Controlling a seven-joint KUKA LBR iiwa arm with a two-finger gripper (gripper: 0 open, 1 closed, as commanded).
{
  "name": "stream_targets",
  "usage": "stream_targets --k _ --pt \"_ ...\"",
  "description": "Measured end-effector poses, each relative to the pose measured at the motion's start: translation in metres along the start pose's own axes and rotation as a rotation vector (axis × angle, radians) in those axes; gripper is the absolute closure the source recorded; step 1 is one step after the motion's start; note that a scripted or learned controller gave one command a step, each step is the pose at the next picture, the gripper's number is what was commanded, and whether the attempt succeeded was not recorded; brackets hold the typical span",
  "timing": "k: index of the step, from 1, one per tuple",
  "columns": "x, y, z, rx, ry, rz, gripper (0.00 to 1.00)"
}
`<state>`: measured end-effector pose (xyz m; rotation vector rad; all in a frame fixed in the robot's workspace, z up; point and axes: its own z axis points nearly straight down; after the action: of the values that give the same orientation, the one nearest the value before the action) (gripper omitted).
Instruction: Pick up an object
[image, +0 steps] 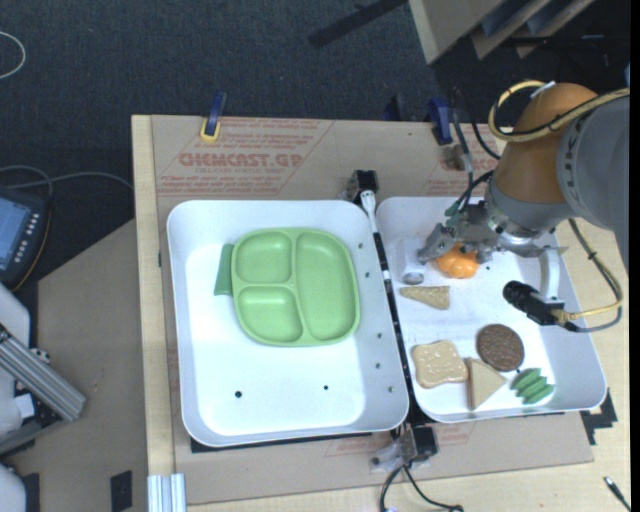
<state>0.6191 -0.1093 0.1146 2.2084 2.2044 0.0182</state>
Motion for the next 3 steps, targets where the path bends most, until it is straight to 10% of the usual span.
stream_targets --k 1,2,3 --pt "-0.002 0.008 0.016 0.001 0.0 -0.002 0.0" --pt "-0.004 0.011 0.002 -0.009 -0.002 -0.001 1.0" --pt "-0.003 0.019 -0.043 0.018 0.006 -0.003 1.0"
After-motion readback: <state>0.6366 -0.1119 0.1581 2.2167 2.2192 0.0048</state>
